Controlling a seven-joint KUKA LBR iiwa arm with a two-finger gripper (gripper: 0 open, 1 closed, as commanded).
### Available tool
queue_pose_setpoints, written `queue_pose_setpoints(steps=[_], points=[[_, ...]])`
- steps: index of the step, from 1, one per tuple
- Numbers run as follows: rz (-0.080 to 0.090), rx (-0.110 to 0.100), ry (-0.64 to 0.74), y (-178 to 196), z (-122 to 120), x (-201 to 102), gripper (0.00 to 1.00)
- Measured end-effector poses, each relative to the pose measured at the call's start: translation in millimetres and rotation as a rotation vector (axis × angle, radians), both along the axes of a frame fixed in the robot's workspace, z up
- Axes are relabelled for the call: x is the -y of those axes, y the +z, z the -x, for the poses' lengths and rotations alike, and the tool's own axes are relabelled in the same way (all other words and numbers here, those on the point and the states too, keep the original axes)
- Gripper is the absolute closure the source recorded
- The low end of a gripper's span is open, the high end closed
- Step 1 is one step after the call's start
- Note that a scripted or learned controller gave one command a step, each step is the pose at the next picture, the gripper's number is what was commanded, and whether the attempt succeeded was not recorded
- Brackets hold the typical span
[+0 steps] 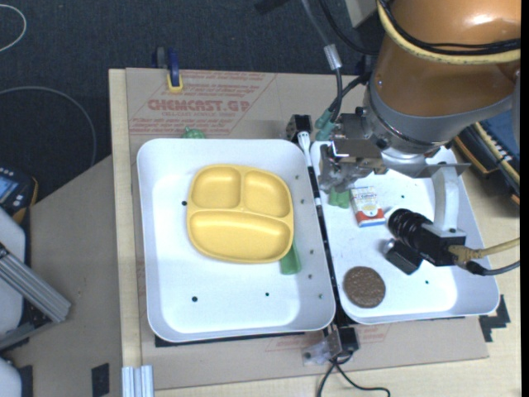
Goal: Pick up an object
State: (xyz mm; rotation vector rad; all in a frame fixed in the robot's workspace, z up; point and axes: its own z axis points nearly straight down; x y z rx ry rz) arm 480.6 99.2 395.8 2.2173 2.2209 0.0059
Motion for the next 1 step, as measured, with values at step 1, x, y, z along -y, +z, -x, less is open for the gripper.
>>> queue_pose_setpoints(steps=[1], points=[[0.000,0.002,0.000,10.2,-0.6,-0.4,1.00]])
